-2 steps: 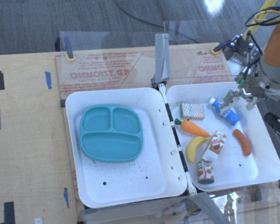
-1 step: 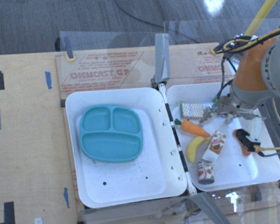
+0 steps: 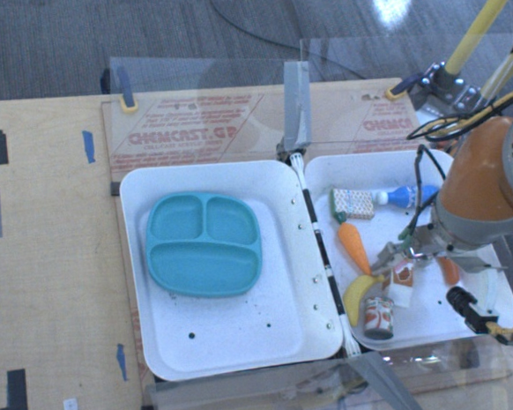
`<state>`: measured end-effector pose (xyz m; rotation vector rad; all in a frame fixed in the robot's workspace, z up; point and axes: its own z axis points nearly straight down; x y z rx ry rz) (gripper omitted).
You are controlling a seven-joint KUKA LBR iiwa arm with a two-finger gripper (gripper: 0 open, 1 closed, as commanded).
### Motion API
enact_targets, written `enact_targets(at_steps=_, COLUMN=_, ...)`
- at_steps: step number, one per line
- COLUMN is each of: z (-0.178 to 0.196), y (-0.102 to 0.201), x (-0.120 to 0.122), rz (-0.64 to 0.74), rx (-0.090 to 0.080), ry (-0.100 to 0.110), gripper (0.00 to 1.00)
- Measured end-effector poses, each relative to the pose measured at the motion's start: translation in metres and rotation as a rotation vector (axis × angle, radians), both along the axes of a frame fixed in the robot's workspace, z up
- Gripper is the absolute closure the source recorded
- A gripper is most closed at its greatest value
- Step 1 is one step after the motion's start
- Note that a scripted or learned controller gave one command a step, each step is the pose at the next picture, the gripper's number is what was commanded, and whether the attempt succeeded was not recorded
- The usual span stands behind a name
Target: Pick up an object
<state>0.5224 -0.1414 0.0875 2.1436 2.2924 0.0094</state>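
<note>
My gripper (image 3: 393,260) hangs low over the middle of the right bin (image 3: 504,313), with the arm reaching in from the right. Directly below it lies a small white carton with a red mark (image 3: 402,284); I cannot tell whether they touch. An orange carrot (image 3: 354,247) lies just to the left of the gripper. A yellow banana (image 3: 358,294) and a small can (image 3: 378,317) lie near the bin's front left. A checkered packet (image 3: 354,203) and a blue-and-white bottle (image 3: 404,197) lie at the back. A small red-orange piece (image 3: 448,270) shows by the wrist.
A blue divided plate (image 3: 204,244) lies in the left bin (image 3: 232,347). The divider between the two bins (image 3: 317,239) runs just left of the carrot. A clear panel and cardboard stand behind the bins.
</note>
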Motion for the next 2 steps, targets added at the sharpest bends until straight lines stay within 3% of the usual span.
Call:
enact_targets(at_steps=1, z=0.007, y=-0.004, x=0.001, rz=-0.007, rx=-0.001, ry=-0.002, gripper=1.0)
enact_targets(at_steps=2, z=0.097, y=0.068, x=-0.011, rz=-0.043, rx=-0.002, ry=0.007, gripper=1.0)
